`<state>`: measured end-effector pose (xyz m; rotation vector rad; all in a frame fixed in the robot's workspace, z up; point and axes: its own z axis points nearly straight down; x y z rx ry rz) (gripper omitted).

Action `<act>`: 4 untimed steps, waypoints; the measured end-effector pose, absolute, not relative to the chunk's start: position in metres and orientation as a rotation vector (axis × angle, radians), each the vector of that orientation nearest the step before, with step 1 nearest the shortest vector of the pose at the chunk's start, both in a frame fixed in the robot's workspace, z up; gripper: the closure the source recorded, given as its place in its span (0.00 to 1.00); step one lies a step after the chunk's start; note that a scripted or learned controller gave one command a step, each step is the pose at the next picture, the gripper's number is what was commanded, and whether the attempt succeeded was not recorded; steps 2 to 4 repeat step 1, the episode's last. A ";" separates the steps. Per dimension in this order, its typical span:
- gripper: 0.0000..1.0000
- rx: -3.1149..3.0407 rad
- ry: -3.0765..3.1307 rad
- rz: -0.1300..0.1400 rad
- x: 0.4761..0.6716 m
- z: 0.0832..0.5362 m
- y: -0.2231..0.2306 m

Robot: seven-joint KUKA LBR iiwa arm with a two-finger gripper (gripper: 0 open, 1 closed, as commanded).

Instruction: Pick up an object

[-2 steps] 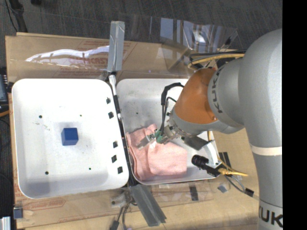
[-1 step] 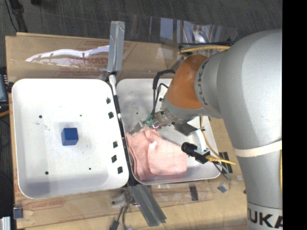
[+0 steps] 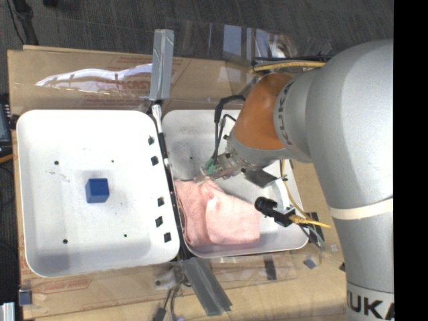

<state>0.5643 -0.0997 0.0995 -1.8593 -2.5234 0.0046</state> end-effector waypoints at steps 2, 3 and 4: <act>1.00 -1.926 -2.479 0.003 0.596 0.225 -0.025; 1.00 -1.926 -2.479 0.003 0.596 0.225 -0.025; 1.00 -1.926 -2.479 0.003 0.596 0.225 -0.025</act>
